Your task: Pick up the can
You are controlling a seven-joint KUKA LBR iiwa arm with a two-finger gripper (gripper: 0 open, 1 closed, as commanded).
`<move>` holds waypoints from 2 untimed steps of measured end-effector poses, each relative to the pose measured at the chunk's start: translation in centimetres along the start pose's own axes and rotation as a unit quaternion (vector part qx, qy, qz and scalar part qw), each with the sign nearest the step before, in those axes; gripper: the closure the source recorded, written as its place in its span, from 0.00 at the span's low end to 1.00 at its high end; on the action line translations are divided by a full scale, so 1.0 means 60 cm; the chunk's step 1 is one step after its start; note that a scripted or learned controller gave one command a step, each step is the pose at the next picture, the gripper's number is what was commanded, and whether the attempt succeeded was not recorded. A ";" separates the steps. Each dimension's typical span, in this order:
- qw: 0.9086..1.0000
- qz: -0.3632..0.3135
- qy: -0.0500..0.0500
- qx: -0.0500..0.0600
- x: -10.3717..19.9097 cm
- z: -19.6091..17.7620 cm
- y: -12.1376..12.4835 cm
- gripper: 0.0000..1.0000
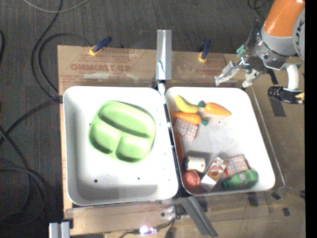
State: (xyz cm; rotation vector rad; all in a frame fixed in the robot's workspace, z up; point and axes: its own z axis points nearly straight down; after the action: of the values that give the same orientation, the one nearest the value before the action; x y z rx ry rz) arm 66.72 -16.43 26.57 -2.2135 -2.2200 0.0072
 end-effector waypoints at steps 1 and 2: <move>0.995 -0.101 -0.002 0.000 0.055 -0.019 0.002 0.00; 0.995 -0.104 -0.001 0.000 0.101 0.143 -0.044 0.00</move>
State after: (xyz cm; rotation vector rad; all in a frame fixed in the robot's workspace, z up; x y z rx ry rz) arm 64.01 -10.35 18.03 -1.9706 -2.4387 0.0082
